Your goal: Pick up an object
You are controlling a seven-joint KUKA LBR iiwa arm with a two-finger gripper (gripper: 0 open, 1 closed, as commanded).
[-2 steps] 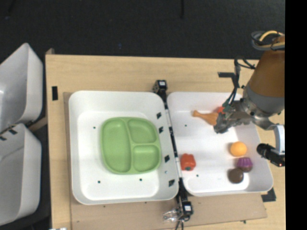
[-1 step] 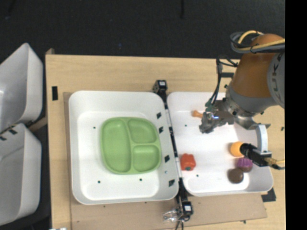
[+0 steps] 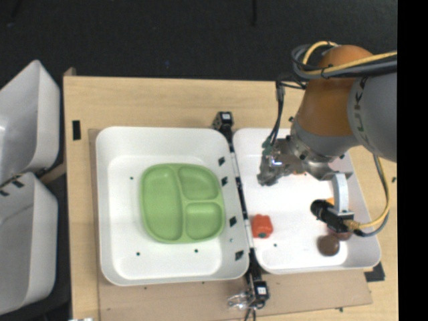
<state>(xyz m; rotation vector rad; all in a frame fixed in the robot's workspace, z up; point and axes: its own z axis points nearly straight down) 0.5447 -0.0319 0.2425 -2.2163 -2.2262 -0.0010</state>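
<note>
from my remote seat i look down on a pale wooden surface [image 3: 167, 102] carrying two shallow white bins side by side. the left bin [image 3: 110, 192] holds a green divided plate [image 3: 180, 202] with three compartments, lying flat near its middle. the grey arm [image 3: 334, 112] with its orange band reaches in from the right over the right bin [image 3: 294, 259]. its claw [image 3: 269, 174] sits over the upper left part of that bin, close to the wall shared with the left bin; i cannot tell whether it is spread or pressed together, and i see nothing in it. a small orange object [image 3: 261, 226] lies on the right bin's floor just beside its left wall, below the claw and apart from it. a small brown round object [image 3: 328, 245] lies near the bin's lower right corner, well apart from the claw
</note>
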